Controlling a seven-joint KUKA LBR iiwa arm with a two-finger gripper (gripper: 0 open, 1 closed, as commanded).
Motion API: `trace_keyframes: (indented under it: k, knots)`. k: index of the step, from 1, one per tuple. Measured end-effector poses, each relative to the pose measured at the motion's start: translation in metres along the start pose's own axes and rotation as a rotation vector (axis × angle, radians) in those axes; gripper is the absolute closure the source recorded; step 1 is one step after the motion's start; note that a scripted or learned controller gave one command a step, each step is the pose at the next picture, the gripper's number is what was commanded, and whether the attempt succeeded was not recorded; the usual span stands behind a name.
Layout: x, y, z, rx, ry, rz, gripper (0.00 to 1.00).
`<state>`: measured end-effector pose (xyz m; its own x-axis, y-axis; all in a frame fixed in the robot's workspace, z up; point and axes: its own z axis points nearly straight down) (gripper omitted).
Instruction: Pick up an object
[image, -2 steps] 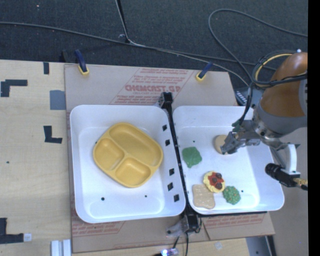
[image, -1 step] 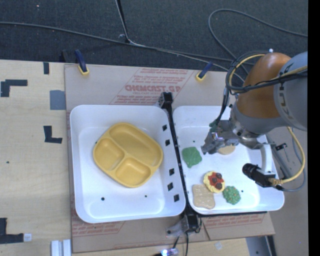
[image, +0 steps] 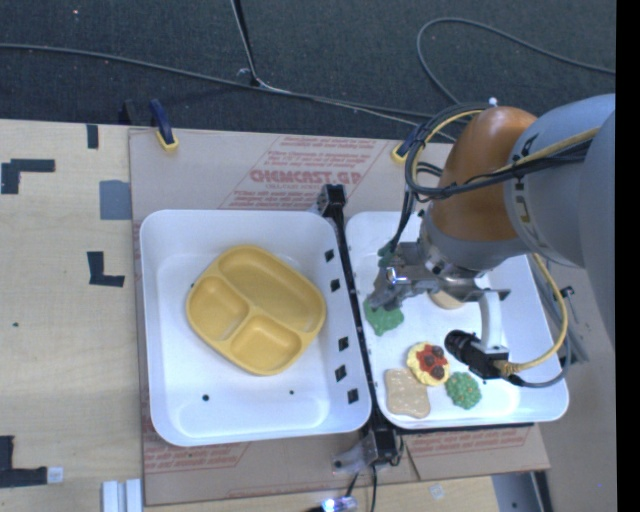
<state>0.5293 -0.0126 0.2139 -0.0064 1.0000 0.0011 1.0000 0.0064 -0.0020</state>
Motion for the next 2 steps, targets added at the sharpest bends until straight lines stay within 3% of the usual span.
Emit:
trace_keyframes:
  k: [2]
  knots:
    - [0.109,0.024,-0.011,-0.003,0.000,-0.001,1.00]
